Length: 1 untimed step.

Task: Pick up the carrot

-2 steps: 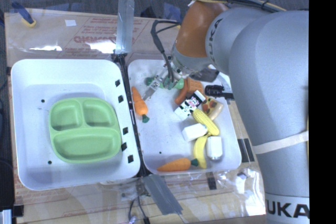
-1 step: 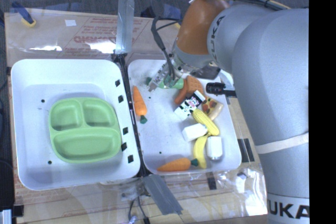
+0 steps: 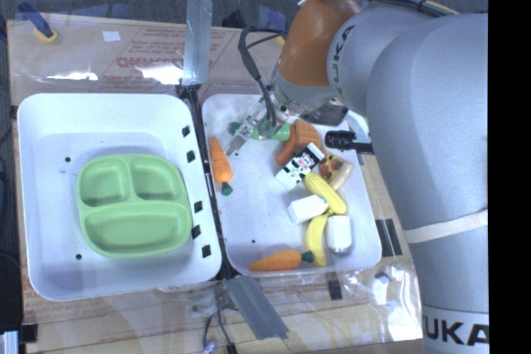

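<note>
Carrot [image 3: 220, 161] lies by the right bin's [image 3: 257, 215] left wall, not yet lifted | gripper [image 3: 249, 128] hovers just beyond its top end, grip unreadable from here | whole pickup left

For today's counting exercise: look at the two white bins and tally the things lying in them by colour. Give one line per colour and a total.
Orange: 3, a carrot, a carrot, an orange piece
Yellow: 2, a corn cob, a banana
Green: 1, the tray
White: 2, a block, a small bottle
Black-and-white: 1, a carton
Total: 9
</note>
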Tool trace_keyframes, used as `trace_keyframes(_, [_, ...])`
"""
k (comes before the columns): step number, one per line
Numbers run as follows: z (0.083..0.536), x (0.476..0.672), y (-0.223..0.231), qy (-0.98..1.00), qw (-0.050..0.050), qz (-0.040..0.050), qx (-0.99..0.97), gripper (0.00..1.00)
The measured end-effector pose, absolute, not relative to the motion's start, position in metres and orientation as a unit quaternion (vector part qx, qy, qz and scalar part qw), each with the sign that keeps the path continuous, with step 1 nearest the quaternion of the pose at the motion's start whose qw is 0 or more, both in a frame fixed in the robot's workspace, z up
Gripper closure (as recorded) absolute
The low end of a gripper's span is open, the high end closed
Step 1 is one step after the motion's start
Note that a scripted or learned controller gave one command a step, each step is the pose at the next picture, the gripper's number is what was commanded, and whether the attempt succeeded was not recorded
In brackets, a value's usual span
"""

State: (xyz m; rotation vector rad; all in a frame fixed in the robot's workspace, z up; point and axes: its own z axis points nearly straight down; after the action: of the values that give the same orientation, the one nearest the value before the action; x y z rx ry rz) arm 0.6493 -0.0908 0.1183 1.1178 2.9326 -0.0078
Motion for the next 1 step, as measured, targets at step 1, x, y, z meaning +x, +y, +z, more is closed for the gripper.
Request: trace_keyframes(1, [0.1294,0.6506,-0.0895,0.936,0.003,-0.0027,0.352,1.0])
